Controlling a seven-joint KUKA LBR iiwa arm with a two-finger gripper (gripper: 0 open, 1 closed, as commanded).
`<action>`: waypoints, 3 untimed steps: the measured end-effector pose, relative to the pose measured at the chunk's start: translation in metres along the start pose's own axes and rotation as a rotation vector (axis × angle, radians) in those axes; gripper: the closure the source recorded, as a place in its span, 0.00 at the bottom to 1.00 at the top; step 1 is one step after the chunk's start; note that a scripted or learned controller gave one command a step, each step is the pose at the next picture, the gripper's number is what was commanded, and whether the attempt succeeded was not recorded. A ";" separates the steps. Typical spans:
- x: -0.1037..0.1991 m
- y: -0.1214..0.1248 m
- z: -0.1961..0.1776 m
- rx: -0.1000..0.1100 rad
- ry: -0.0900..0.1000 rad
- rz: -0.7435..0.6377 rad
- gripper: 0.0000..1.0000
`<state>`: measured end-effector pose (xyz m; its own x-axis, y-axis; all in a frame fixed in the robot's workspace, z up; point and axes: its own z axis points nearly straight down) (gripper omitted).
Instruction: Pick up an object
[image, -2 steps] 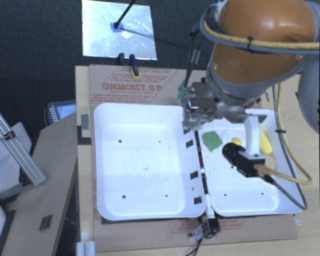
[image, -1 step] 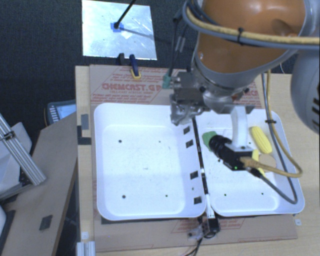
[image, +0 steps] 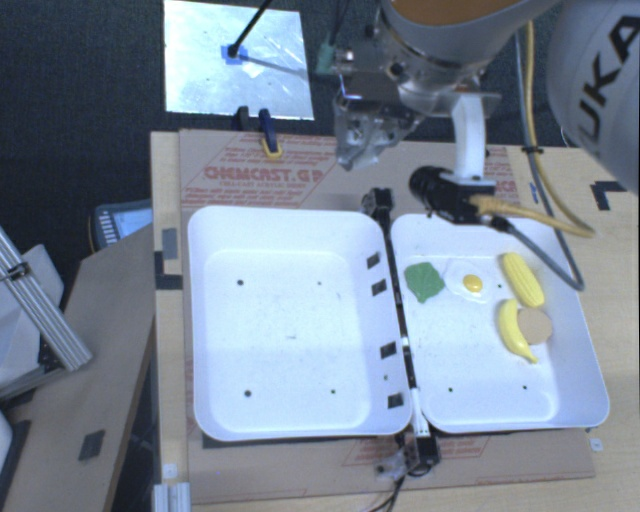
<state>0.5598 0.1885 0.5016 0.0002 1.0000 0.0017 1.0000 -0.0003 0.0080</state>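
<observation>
Camera view: two shallow white bins sit side by side on the table (image: 170, 330). The left bin (image: 290, 320) shows a bare white floor with a few dark specks. The right bin (image: 500, 390) holds five small things in its upper half: a green leaf-like piece (image: 424, 281), a fried egg (image: 472, 284) just beside it, a corn cob (image: 522, 278), a banana (image: 515, 329) and a round tan piece (image: 535, 326) touching the banana. The gripper (image: 362, 140) hangs above the cardboard behind the bins, well apart from these things; nothing is between its fingers, though their spread cannot be told. A yellow cable (image: 540, 215) crosses the right bin's back edge.
</observation>
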 end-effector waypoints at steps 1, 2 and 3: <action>-0.067 -0.076 0.026 0.010 -0.002 0.004 1.00; -0.053 -0.075 0.117 0.015 -0.004 -0.002 1.00; -0.014 -0.073 0.050 0.000 0.003 -0.008 1.00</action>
<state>0.4867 0.1748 0.4512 -0.0079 1.0000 0.0043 0.9999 0.0078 0.0080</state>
